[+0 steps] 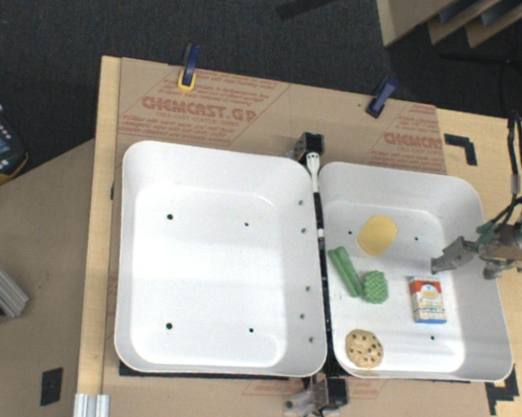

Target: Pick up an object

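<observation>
The bench (256,98) carries a brown cardboard sheet printed with red lettering, and two shallow white bins sit on it side by side. The left bin (135,235) shows bare white floor with a few dark dots. The right bin (469,356) contains four items.

A pale yellow round object (378,234) lies in the upper middle of the right bin. Below and to its left lies a green elongated piece (345,271), angled diagonally, and a green rounded piece (376,287) sits touching its lower end. A small carton with red top and blue base (428,301) stands just right of the green pieces, apart from them. A round cookie with dark chips (364,349) lies near the bin's front wall, well apart from the yellow object.

The gripper (450,257) enters from the right, over the right side of the right bin, above and slightly right of the carton. Whether its fingers are spread or pressed together cannot be told at this angle. No item is seen between them.

Two blue clamps (189,60) fix the cardboard's far edge.
</observation>
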Robot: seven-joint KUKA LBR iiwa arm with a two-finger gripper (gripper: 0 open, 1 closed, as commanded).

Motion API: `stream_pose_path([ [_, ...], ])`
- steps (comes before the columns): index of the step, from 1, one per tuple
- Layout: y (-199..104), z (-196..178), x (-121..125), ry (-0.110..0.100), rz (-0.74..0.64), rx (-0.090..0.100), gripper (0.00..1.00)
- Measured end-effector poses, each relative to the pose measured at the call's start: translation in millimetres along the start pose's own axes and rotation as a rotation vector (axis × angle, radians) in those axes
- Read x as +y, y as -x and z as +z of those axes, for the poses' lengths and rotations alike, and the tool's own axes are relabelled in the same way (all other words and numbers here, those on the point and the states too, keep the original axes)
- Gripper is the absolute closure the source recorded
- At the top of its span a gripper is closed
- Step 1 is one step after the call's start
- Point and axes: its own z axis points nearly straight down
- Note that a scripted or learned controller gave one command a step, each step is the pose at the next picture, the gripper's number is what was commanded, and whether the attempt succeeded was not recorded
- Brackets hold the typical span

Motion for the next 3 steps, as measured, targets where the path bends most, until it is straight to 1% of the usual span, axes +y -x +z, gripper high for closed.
stream_pose_path([
  [1, -10.0, 98.3, -17.5, -0.010, 0.001, 0.005, 0.00],
  [2, -21.3, -143.8, 14.0, 0.021, -0.004, -0.006, 0.00],
  [3, -21.2, -144.3, 11.8, 0.005, -0.002, -0.003, 1.00],
])
